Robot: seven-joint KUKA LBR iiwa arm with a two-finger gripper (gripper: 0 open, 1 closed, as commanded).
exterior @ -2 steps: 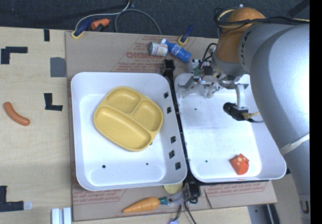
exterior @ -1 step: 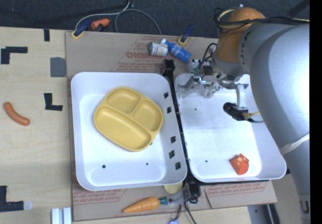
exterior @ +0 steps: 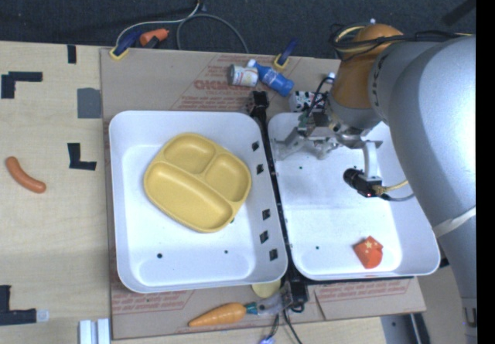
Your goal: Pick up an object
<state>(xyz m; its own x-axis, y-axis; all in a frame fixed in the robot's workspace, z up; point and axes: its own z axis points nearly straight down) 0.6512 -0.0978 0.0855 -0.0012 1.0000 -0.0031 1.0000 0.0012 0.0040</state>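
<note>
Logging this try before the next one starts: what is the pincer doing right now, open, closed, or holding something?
Pincer: low at the far end of the right bin; open or closed cannot be told.

The grey arm (exterior: 433, 126) reaches in from the right, its claw (exterior: 305, 137) pointing left.

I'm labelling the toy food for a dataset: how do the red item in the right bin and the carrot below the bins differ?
The red item is short, chunky and red; the carrot is long, tapered and orange. The red item lies inside the right bin, near its front corner; the carrot lies outside both bins on the cardboard. The gripper touches neither.
</note>
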